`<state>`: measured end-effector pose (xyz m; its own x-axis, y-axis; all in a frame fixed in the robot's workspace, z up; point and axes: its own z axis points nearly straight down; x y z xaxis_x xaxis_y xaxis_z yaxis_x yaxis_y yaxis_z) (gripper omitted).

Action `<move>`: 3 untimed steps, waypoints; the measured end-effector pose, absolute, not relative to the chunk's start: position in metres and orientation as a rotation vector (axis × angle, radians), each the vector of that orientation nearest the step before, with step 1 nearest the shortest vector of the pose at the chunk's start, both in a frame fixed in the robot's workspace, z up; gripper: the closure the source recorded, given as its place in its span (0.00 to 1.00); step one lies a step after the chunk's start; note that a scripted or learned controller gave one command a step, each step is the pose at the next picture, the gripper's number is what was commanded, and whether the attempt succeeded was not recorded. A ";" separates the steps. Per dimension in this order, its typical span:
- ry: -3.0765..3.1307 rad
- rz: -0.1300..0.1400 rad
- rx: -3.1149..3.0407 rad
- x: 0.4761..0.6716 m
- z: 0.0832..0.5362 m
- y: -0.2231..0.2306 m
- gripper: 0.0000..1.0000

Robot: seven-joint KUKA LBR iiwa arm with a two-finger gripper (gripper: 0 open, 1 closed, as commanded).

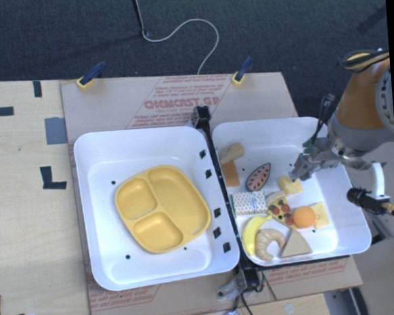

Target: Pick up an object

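The bench (24,201) fills the frame below a dark floor, with a cardboard sheet (172,101) clamped flat at its top edge, seemingly to give the bins a steady base. On it sit two shallow white bins side by side. The left bin (91,155), in the middle of the frame, holds a yellow divided plate (161,208) lying flat and slightly turned, probably a place to set things down later.

The right bin (332,238) carries all the loose pieces, crowded toward its lower half. The arm (363,106) comes in from the right edge, its orange band showing at the upper right, bent down over that bin.

Among the toy food, a banana (249,229) curves at the lower left of the bin, touching a pale croissant (268,241); a tan wedge (297,244) lies just beside it. An orange (303,216) rests on a yellow slice, a pizza piece (279,209) sits near the middle, a white packet (249,201) beside it, a brown oval (257,177) above.

The gripper (300,171) hangs low over a small yellow cube (293,186), the likeliest target. From this angle I cannot tell how far the pincer is parted, nor whether it has hold of anything.
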<state>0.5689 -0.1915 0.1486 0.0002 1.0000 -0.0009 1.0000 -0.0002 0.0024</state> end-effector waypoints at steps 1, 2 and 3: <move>2.220 0.002 2.218 0.560 0.200 -0.192 1.00; 2.222 0.001 2.219 0.560 0.226 -0.192 1.00; 2.229 0.001 2.215 0.581 0.228 -0.145 1.00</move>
